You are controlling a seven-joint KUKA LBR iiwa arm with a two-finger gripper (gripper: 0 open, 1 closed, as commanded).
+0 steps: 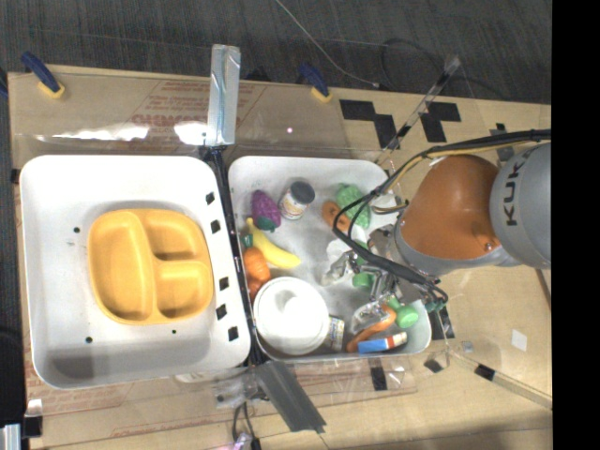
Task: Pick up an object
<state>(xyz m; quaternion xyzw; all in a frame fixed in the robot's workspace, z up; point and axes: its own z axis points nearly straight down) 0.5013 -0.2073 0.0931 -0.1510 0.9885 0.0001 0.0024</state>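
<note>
Nearest the lens, the grey arm (525,209) with its orange band (448,209) reaches in from the right and hangs over the right side of the right bin (281,169). Its gripper (373,284) sits low among cables and clutter in that bin; how far the claw stands apart, and whether anything lies in it, cannot be told from this angle. Contents of the right bin, noted in turn: a white bowl (291,315) at the near left corner; an orange item (256,264) just beside the divider; a yellow banana (272,251) lying next to it; a purple grape bunch (265,208) further back; a small jar (298,198) beside the grapes; a green object (349,196) toward the back right, partly hidden by cables. Along the near wall under the wrist lie an orange piece (375,327) and a blue-and-white tube (382,344), touching or nearly so, with a green piece (408,317) just beside them. Left bin (56,279) holds a yellow divided tray (150,263), set near its middle.
</note>
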